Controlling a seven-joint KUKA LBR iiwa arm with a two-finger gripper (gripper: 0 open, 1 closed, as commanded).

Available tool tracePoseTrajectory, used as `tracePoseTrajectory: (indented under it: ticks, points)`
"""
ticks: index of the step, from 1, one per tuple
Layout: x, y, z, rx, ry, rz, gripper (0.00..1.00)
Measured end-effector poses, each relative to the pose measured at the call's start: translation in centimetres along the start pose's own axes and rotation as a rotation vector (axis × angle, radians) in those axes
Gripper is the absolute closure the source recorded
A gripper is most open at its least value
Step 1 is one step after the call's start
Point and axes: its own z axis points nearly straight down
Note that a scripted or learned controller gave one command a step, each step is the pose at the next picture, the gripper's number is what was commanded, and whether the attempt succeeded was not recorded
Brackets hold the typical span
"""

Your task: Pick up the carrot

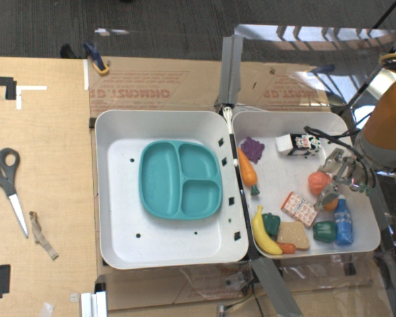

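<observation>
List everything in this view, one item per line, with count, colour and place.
carrot: 1, orange with green top, left side of right bin
grapes: 1 bunch, purple, above the carrot
banana: 1, yellow, bottom left of right bin
toy cow: 1, black and white, top of right bin
round fruit: 1, orange-red, right side
snack packet: 1, red and white, centre
bread slice: 1, tan, bottom
bottle: 1, blue, bottom right
pepper: 1, green, beside the bottle
divided plate: 1, teal, left bin
bins: 2, white, side by side
scissors: 1, grey, far left bench
gripper: 1, metal, over the right side of the right bin
</observation>
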Motion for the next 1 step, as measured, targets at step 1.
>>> tracePoseTrajectory:
  ticks: [1]
  points:
    - [-0.14,0.29,-1.04,-0.001,-0.005,-0.005,1.0]
